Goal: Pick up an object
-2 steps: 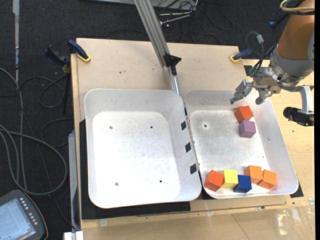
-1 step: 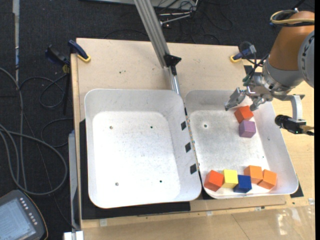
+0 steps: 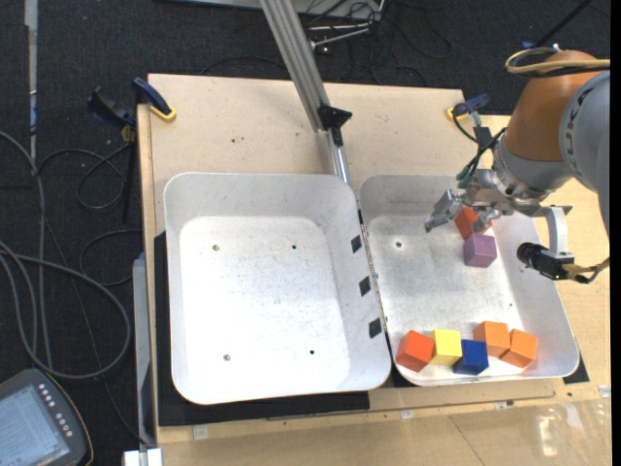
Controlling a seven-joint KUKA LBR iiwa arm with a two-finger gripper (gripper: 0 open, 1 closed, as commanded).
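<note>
Camera view: matte purple cube [image 3: 479, 250] beside metal tool [image 3: 464, 214], speckled white bin [image 3: 427, 280].

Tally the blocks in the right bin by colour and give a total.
Orange blocks: 3, all at the near edge
Red-orange block: 1, under the gripper
Yellow block: 1
Blue block: 1
Purple block: 1
Total: 7 blocks, all in the right bin

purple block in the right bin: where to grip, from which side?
Come straight down on the purple block and pinch two opposite flat side faces. It stands apart from the row of blocks at the bin's near edge; an orange block by the pincer crowds its far side.
</note>
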